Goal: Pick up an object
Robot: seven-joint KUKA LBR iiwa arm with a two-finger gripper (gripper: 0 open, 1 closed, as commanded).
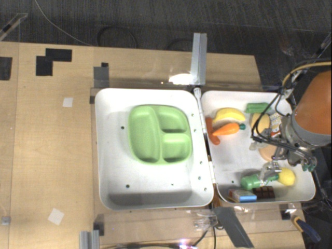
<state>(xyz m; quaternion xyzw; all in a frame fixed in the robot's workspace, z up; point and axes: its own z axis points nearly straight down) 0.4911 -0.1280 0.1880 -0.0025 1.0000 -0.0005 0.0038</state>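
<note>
The right bin (233, 160) holds several toy foods. A yellow banana (230, 114) and an orange carrot (225, 129) lie at its back left. A green cylinder-like piece (252, 182) and a yellow lemon (287, 178) lie near the front right. My gripper (271, 171) hangs low over the gap between those two, right at the green piece's right end. The arm's orange band (316, 108) and cables cover the bin's right side. Nothing is seen lifted off the bin floor.
The left bin (111, 185) carries a green divided plate (158, 134). In the right bin, a brown bar (265, 192) and a small blue-and-orange box (243, 196) lie by the front wall. A flat green piece (258, 108) lies at the back. A tan disc (266, 152) is partly under the wrist.
</note>
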